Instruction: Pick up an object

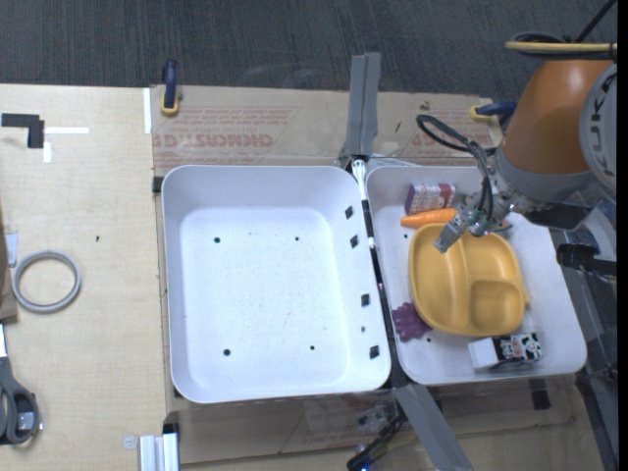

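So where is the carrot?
The carrot lies in the right bin, near its back wall, between the small pink box behind it and the yellow dish in front. The gripper is just to its right.

Bench (78,184): pale wood surface, seen across the left and middle of the frame.
Cardboard sheet (255,130): laid flat on the bench under the bins, printed lettering seen along the upper middle.
Left bin (182,292): set at the centre of the frame, on the cardboard.
Right bin (564,337): placed just beside the left bin, at the right of the frame.
Tape roll (44,281): grey ring, laid flat at the left edge.
Scissors (18,410): partly seen at the lower left corner.
Clamp (170,86): blue-handled, fixed at the cardboard's upper left edge.
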